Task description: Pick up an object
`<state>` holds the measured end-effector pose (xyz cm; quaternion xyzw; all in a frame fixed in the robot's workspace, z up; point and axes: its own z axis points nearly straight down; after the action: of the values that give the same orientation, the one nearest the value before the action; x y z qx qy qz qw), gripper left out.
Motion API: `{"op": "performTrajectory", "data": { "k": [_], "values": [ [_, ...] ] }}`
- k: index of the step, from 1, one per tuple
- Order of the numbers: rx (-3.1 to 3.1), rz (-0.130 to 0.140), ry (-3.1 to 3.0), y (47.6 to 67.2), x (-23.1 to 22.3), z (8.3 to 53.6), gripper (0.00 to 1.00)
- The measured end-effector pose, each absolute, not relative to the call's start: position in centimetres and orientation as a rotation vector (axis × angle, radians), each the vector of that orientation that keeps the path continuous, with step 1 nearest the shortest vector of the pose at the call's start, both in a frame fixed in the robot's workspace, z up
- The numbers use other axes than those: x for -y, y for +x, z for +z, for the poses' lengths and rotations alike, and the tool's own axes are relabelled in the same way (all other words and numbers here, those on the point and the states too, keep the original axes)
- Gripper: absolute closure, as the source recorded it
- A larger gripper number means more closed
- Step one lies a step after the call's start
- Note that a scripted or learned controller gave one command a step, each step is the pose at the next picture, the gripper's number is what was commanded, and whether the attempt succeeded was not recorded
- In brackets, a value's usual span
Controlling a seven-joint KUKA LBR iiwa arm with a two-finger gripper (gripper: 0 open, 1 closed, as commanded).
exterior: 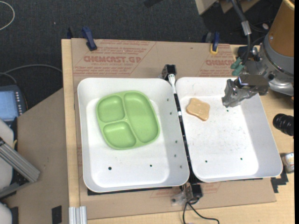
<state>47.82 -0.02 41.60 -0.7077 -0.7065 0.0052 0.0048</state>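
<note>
Jaws (231, 98) above right bin (261, 139)

Arm (280, 36) cut off at right edge (claw (232, 97) finger gap indistinct).

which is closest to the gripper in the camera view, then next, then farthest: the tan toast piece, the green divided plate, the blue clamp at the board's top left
From the gripper, over the right bin:
1. Tan toast piece, just to its left in the right bin.
2. Green divided plate, in the left bin.
3. Blue clamp, at the board's far top-left edge.
</note>
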Motion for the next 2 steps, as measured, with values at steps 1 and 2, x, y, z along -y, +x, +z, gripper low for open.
{"op": "performTrajectory", "data": {
  "k": [1, 2],
  "values": [
    [2.23, -0.019, -2.23, 48.0, 1.4, 54.3, 1.0],
    [2.211, 0.018, -2.215, 47.8, 0.7, 38.6, 1.0]
  ]
}}
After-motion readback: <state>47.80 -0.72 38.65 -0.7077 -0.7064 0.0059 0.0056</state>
